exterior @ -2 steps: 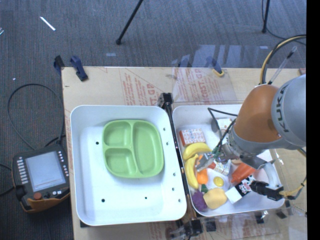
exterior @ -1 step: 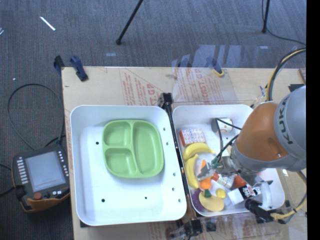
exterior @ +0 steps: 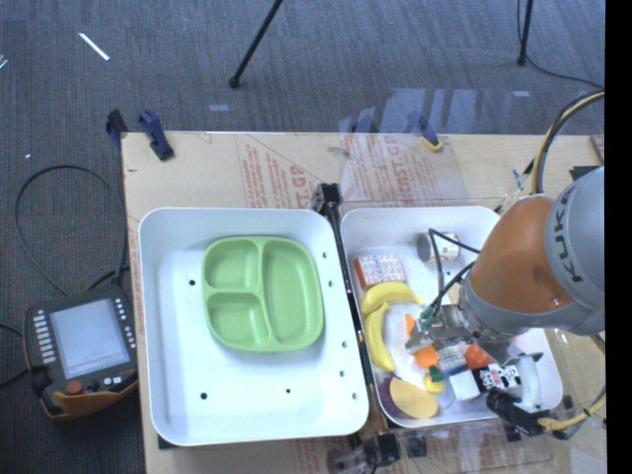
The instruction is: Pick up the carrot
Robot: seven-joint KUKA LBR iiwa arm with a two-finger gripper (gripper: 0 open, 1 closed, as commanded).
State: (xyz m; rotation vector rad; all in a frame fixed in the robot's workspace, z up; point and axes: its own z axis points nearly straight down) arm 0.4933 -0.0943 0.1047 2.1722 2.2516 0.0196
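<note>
Jaws of the gripper (exterior: 441,344) are hanging low over the clutter in the right bin (exterior: 474,220), and whether they are parted or closed I cannot tell, since the wrist is covering them from above. Just beside them, a small orange piece that may be the carrot (exterior: 428,356) is lying among the other items, touching or nearly touching the gripper's tip. A yellow banana (exterior: 378,314) is curving along the bin's left wall, with a small patterned box (exterior: 379,268) sitting above it and a purple and yellow round piece (exterior: 412,398) resting near the bottom edge.

The grey arm (exterior: 538,265) with its orange band is reaching in from the right. In the left bin (exterior: 168,363), a green divided plate (exterior: 264,292) is lying flat on the white floor.

Both bins are sitting side by side on a desk (exterior: 257,166) covered with a pale sheet printed in red lettering. Dark grey carpet (exterior: 178,47) is stretching around it, with tripod legs (exterior: 262,33) standing at the top and a teach pendant (exterior: 84,349) with a cable lying on the floor at the left.
</note>
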